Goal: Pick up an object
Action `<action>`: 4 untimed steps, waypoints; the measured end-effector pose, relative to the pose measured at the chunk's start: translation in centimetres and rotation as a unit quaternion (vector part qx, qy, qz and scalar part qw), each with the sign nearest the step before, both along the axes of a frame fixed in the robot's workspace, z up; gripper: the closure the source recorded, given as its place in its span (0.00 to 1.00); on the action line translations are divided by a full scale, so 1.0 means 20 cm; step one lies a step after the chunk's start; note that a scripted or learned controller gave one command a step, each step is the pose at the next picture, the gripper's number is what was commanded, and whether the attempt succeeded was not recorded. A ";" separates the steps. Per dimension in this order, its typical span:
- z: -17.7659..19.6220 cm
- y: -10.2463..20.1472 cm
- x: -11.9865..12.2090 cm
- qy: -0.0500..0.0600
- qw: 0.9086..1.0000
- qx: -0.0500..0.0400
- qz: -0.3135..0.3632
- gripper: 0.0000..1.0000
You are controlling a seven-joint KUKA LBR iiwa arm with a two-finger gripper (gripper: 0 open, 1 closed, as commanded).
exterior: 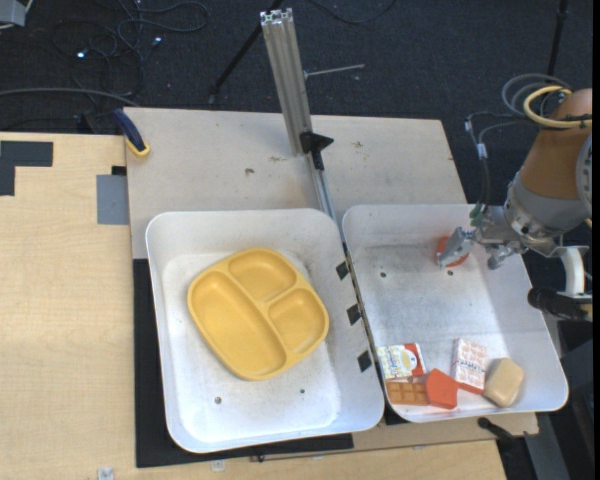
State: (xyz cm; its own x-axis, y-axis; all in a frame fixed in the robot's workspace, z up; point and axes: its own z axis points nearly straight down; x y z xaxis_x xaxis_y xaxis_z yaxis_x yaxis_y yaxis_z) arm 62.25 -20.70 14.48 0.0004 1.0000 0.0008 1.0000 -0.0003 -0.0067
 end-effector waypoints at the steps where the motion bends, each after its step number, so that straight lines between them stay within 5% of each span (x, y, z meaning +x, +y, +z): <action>1: -0.27 0.01 -0.01 0.000 1.000 0.000 0.000 0.00; 2: -0.20 0.00 0.00 -0.002 1.000 0.000 0.001 1.00; 4: 0.31 0.04 -0.03 -0.005 1.000 -0.001 -0.001 1.00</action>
